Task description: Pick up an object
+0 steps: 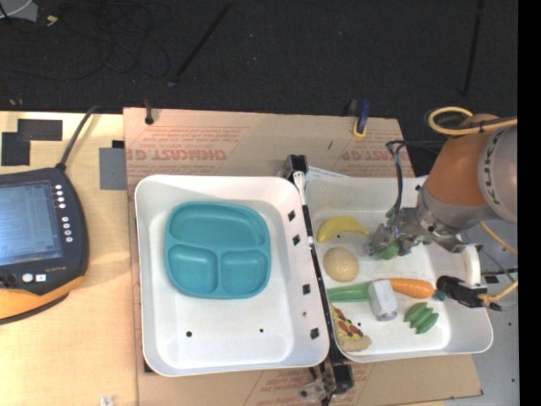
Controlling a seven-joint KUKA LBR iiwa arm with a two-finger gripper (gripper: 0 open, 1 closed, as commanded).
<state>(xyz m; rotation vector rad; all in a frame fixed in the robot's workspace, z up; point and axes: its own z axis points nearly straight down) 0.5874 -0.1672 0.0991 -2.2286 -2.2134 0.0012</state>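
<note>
My gripper (387, 242) is low in the right bin (473, 338), near its middle back, with the grey arm and orange band reaching in from the right. A yellow banana (340, 227) lies just left of it, and a beige rounded object (341, 264) sits below the banana. In front of the gripper lie an orange carrot (412, 288), a green-handled tool with a grey head (368, 294), a green leafy piece (422, 317) and a pizza slice (348, 327). Something greenish shows at the gripper's tip, and I cannot make out what it is.
The left bin (161, 328) holds a teal divided plate (218, 249). A black tablet-like pendant (35, 231) rests on the bench at far left. The bins' shared wall (306, 252) runs between them.
</note>
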